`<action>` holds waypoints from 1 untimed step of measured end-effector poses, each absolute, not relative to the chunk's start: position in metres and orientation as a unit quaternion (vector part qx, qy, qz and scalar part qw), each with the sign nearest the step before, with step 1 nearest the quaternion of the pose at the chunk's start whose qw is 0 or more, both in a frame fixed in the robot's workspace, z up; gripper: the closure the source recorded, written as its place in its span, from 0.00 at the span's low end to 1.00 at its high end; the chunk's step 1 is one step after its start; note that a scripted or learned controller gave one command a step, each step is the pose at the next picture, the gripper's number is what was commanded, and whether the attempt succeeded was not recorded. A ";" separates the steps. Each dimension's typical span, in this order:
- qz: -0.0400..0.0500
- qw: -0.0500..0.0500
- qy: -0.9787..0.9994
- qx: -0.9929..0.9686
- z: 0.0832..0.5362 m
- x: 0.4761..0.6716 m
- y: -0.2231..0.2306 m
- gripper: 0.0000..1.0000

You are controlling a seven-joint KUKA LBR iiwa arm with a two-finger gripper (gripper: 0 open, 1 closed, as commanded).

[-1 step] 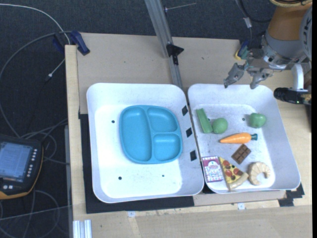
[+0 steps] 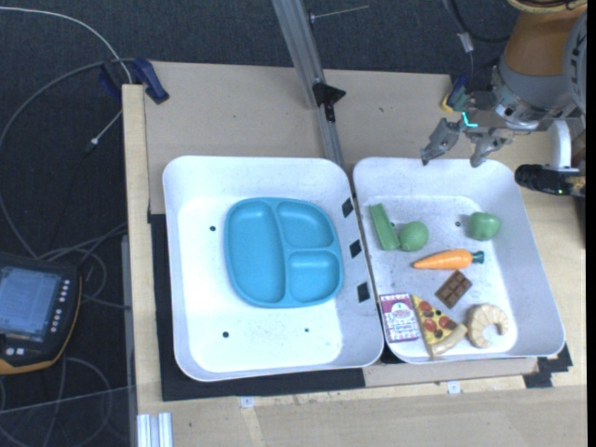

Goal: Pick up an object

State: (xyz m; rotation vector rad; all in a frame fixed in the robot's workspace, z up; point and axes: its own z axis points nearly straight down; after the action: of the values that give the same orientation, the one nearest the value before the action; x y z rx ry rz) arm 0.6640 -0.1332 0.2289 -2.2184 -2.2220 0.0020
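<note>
Orange carrot [image 2: 442, 260] below gripper [image 2: 457, 152], ungrasped; gripper spread wide, holding nothing, above bin [image 2: 535, 250] rim; pick pending.

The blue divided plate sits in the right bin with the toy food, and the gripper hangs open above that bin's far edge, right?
Not quite: the camera view shows the blue divided plate alone in the left bin. The toy food lies in the right bin, with the gripper open above its far edge.
</note>
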 end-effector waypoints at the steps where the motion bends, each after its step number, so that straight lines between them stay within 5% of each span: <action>1: 0.002 0.003 -0.708 -0.707 0.179 0.658 -0.124 0.00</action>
State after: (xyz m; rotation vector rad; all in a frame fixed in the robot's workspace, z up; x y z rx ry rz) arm 0.6580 -0.1242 0.1792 -2.2158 -2.2184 0.0062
